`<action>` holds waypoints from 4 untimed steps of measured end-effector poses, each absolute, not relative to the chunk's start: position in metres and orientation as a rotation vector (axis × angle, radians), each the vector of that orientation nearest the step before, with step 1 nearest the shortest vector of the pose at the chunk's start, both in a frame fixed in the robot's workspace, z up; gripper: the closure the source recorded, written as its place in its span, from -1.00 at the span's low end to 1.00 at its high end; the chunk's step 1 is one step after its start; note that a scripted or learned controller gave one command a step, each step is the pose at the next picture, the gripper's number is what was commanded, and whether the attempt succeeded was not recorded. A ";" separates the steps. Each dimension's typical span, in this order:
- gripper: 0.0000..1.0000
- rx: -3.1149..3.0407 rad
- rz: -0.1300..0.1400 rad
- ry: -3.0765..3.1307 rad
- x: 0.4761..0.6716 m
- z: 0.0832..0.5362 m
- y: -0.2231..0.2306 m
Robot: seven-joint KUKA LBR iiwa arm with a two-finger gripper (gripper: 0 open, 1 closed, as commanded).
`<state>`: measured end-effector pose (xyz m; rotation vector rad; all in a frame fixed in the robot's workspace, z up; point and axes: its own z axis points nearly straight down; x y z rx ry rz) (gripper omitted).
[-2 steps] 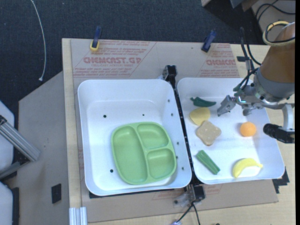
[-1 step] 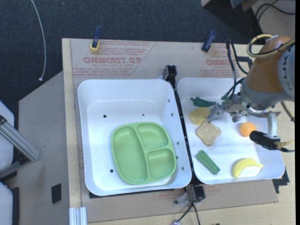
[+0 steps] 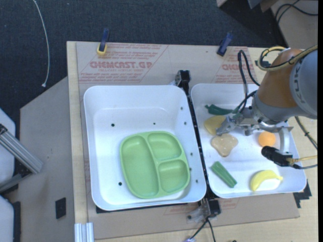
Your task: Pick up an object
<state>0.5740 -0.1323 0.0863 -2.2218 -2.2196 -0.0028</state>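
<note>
Worktop (image 3: 126, 64): brown board carrying two white bins side by side. Left bin (image 3: 101, 105): holds one green divided plate (image 3: 154, 163) toward the near edge. Right bin (image 3: 237, 185): several small toy foods. Arm (image 3: 285, 84): reaches in from the right edge, gripper (image 3: 237, 125) low over the right bin's far half; whether the fingers are open or closed cannot be told, and nothing is seen held. Beige piece (image 3: 224, 144): lobed, flat, just beside the gripper, likeliest target. Yellow banana (image 3: 266, 179), green stick (image 3: 223, 174), orange ball (image 3: 267, 139): near. Risk: crowding could cause a nudge, not a grip.
</note>
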 end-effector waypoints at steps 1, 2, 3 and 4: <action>1.00 -2.225 -0.013 -2.225 0.577 0.100 -0.131; 1.00 -2.224 -0.004 -2.226 0.580 0.143 -0.133; 1.00 -2.224 -0.005 -2.227 0.582 0.188 -0.127; 1.00 -2.223 -0.004 -2.227 0.583 0.222 -0.127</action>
